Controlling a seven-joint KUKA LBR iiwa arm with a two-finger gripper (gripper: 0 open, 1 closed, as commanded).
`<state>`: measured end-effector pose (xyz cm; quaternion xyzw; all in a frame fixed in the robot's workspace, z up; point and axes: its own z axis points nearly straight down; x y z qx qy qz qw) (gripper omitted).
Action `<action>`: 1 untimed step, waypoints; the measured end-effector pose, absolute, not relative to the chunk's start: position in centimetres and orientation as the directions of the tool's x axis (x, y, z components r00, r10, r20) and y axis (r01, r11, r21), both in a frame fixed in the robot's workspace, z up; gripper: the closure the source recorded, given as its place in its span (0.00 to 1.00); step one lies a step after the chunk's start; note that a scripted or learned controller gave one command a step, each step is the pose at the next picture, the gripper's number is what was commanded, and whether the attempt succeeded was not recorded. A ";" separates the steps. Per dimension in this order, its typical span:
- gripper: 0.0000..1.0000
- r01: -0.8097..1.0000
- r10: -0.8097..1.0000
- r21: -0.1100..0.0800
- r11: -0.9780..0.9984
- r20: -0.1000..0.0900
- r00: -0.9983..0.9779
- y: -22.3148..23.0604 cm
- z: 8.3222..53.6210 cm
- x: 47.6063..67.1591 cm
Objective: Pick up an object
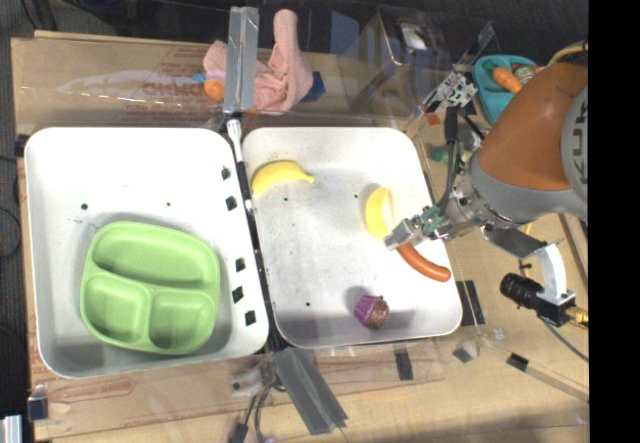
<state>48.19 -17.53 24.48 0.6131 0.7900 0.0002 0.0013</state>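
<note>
Since the pincer (408, 231) hangs right between banana (378, 210) and hot dog (426, 265), either's close; can't tell if it's open or clenched.

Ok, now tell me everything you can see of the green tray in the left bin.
The green tray is a light green, plastic-looking divided plate with rounded corners: one long compartment across the top and two smaller ones below. It lies flat, right side up, on the floor of the left bin, toward its lower half. Nothing sits in its compartments and nothing else touches it.
</note>
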 end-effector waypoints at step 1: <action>0.00 0.969 0.969 0.002 0.248 -0.001 -0.248 -17.5 24.5 48.2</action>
